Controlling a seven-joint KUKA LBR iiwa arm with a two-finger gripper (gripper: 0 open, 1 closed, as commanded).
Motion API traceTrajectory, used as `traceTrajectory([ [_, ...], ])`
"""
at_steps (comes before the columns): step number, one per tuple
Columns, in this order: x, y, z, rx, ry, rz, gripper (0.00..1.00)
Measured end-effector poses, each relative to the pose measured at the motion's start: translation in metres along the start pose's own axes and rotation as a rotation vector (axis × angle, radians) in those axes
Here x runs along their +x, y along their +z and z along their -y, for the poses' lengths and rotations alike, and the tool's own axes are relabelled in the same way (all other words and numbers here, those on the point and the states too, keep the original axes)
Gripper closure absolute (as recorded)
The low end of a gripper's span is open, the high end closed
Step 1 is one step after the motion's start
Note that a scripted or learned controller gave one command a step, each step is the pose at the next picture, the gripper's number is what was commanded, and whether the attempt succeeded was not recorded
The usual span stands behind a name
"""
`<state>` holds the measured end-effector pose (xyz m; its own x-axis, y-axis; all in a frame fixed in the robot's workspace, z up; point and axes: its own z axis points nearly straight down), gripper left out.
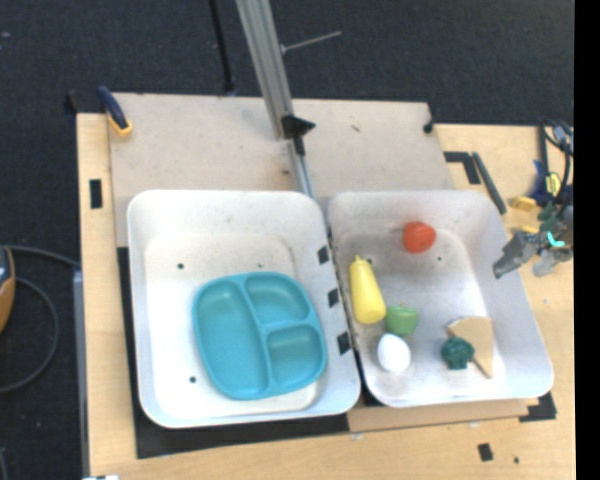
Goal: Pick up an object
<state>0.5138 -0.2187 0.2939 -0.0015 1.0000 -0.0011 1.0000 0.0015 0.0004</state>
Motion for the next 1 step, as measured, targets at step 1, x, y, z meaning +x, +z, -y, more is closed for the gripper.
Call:
traceTrajectory([
  [1, -0.0001, -0.0006, -0.0003, -0.001, -0.001, 0.001, 0.0],
])
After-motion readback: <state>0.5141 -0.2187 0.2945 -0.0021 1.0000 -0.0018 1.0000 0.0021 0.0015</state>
